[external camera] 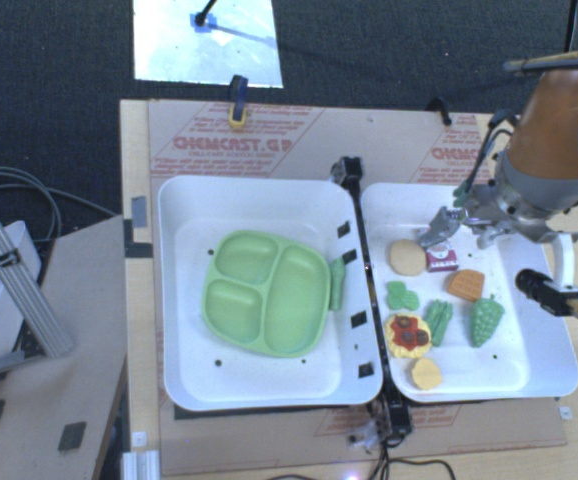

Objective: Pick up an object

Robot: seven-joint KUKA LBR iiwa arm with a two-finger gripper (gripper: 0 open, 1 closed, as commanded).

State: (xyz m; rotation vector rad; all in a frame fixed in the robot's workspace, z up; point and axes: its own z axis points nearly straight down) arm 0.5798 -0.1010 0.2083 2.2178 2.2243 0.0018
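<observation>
Under my claw (pixel 442 230), toward the far side of the right bin (pixel 549 368), sits a red box (pixel 442 260) beside a cookie (pixel 406 258); I judge it my likeliest target. Whether my claw is spread or pressed together, I cannot tell. Bread (pixel 466 285), grapes (pixel 486 319), pizza (pixel 409 335) lie nearer. Left bin (pixel 184 268) holds a green tray (pixel 267 293).

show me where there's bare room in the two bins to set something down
Left bin: bare floor rings the green tray, widest along the near wall and far-left corner. Right bin: crowded mid-floor with toy food around the pizza; free strip along the near-right wall beyond the grapes, and far-left corner.
</observation>
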